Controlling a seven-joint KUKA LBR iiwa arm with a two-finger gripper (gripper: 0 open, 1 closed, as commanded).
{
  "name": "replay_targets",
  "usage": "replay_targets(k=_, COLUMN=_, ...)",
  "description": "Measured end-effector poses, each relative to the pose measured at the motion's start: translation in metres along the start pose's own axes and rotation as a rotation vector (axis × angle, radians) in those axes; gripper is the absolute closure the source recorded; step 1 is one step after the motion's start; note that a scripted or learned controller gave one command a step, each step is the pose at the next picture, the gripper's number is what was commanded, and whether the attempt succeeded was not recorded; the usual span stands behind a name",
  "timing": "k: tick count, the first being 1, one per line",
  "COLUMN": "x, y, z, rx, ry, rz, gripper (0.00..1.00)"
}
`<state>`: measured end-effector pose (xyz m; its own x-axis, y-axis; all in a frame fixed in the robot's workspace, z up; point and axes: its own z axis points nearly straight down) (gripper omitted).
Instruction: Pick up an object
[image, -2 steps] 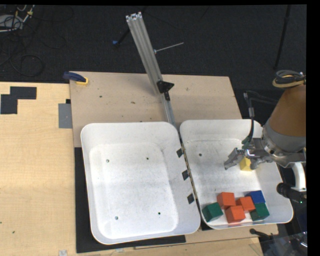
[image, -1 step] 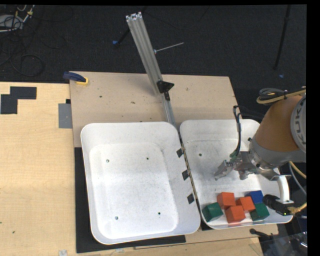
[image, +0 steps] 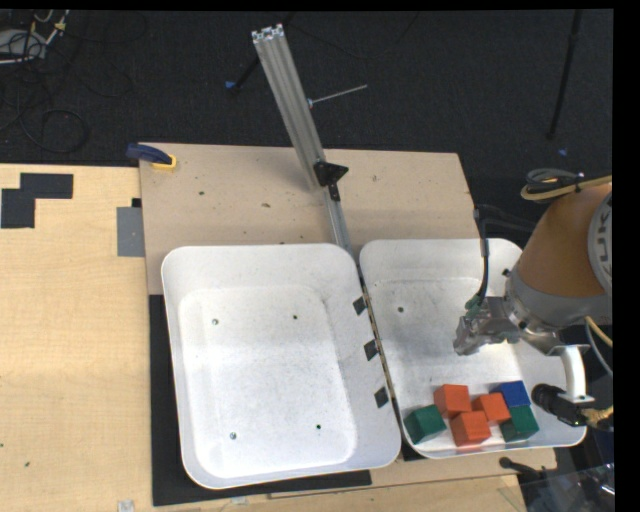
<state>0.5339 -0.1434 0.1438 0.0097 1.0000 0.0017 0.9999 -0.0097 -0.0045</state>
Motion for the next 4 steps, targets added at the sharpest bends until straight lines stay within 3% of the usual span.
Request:
replay_targets(k=3, x=0.007, y=-0.003, z=-0.121, rx=-0.006, ry=-0.002, rz=-0.011, gripper=1.0)
replay_targets(k=4, x=0.046, y=0.011, z=-0.116, rx=-0.003, ry=-0.001, rz=-0.012, gripper=1.0)
